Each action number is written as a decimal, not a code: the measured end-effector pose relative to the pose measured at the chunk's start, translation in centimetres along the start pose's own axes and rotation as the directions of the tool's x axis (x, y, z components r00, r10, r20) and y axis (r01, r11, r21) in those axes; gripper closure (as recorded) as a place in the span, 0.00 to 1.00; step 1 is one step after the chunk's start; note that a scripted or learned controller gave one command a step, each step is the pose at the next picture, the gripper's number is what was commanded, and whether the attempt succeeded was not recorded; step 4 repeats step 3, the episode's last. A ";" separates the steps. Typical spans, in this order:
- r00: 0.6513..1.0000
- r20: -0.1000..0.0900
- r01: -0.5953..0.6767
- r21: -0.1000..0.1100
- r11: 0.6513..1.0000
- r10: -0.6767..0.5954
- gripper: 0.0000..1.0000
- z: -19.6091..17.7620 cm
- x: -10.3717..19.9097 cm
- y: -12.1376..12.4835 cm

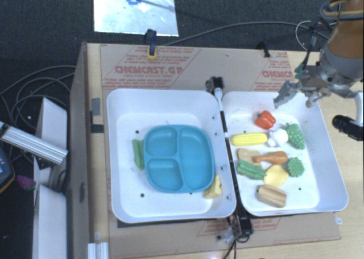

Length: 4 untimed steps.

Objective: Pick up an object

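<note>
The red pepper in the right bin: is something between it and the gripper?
Nothing visible. The gripper hangs open above the right bin's far side, with bare white floor between it and the red pepper; the other toys lie nearer the camera.

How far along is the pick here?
Nothing looks picked yet. The claw hangs open above the right bin's far edge with nothing between its fingers. The red pepper, corn and other toy food lie in that bin. Descent, grasp and lift remain.
</note>
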State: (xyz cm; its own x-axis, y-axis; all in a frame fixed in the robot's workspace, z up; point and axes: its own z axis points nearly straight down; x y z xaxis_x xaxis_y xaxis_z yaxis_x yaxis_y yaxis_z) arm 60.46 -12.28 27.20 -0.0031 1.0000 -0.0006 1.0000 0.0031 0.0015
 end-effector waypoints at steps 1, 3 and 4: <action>1.000 -0.001 0.001 0.001 1.000 -0.001 0.00 7.4 1.7 5.5; 1.000 0.001 0.000 -0.005 1.000 0.000 1.00 17.6 -1.3 5.8; 1.000 0.001 0.000 -0.005 1.000 0.000 1.00 17.6 -1.3 5.8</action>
